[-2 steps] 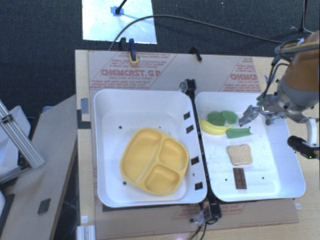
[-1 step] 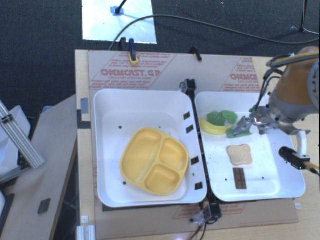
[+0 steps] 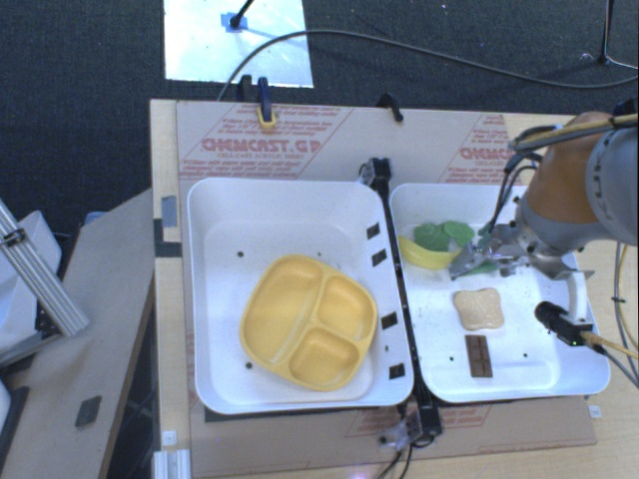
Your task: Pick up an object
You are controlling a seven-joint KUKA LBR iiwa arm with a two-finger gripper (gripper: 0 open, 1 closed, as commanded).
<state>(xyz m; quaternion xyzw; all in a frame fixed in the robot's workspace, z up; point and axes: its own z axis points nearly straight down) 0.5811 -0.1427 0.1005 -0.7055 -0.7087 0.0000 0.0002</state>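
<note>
**Gripper low over the right bin's small items**

The left bin (image 3: 215, 267) holds a yellow divided tray (image 3: 310, 320). In the right bin (image 3: 579, 367), the gripper (image 3: 477, 257) hovers beside a banana (image 3: 424, 254) and green leaf (image 3: 441, 235); its opening cannot be told. The bread slice (image 3: 479, 309) nearby looks light and soft, best pinched across its edges.

**One camera looks down from up high**

I see one camera here. It sits above the bench (image 3: 329, 128) and looks down at a tilt, not straight down. It is far enough back to see both white bins, the left bin (image 3: 215, 267) and the right bin (image 3: 559, 367), side by side. Some dark floor (image 3: 80, 48) shows at the top too. The arm (image 3: 574, 183) comes in from the right side of the picture.
</note>
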